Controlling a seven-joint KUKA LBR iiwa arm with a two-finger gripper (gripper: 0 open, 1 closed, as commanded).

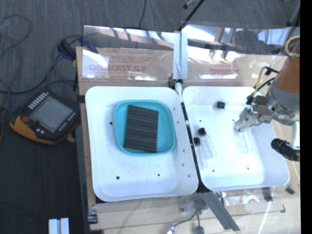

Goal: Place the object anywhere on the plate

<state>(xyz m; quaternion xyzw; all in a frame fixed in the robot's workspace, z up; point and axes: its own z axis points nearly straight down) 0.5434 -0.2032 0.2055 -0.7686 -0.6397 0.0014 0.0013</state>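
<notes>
A turquoise plate (167,139) sits in the left bin (102,169). A dark grey ribbed rectangular block (141,128) lies flat on the plate, near its middle. My gripper (242,125) hangs over the right bin (253,172), in its right half, far from the plate. Nothing can be seen held in it. Beneath and beside it lies a clear plastic piece (243,141) on the bin floor.
Three small black pieces lie in the right bin: one at the back (221,105) and two near the divider (201,131) (196,141). Another clear piece (207,148) lies beside them. A pendant (46,117) rests on the floor at the left.
</notes>
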